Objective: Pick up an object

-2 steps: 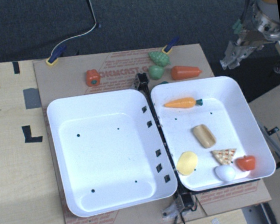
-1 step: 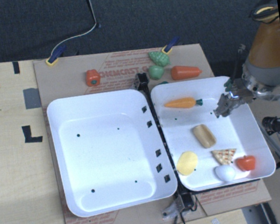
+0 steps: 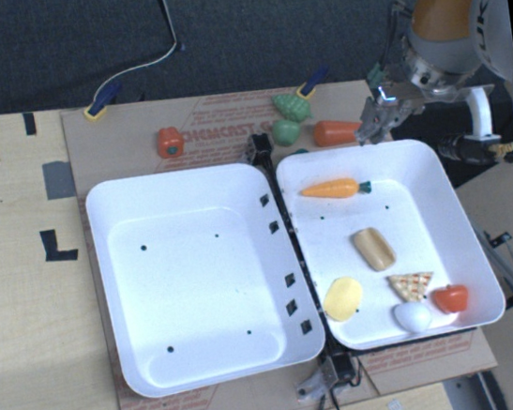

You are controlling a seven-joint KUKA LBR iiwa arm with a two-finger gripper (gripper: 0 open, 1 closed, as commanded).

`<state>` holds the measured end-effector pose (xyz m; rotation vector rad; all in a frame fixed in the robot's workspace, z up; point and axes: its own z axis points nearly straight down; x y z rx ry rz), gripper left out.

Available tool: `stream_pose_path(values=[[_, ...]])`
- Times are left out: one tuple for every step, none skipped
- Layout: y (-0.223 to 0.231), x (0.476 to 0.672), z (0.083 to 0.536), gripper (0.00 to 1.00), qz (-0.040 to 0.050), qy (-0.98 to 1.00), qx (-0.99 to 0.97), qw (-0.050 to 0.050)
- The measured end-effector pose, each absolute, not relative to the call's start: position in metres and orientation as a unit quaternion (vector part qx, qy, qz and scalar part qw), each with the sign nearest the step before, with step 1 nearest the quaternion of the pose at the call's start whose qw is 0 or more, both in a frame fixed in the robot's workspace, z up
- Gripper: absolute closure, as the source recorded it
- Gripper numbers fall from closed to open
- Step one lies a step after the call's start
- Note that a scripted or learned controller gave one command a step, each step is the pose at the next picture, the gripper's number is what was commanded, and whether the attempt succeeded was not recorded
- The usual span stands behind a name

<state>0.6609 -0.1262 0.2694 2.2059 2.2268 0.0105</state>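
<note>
Bench, two white bins: your gripper (image 3: 372, 128) hovers at the right bin's (image 3: 450, 183) far rim, finger state indeterminable. Approach step; carrot (image 3: 330, 190) lies just below-left, so next descend and centre on it.

White cable (image 3: 147, 65) on dark cloth (image 3: 44, 40)

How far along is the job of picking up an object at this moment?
Nothing looks picked yet: the carrot, bread roll and lemon lie in the right bin. The gripper hangs above that bin's far rim. Descending, grasping and lifting remain.
</note>
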Motion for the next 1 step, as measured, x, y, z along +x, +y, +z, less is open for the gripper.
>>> stream_pose_path(values=[[-0.1347, 0.6070, 0.2766, 1.00, -0.0006, 0.707, 0.707, -0.001]])
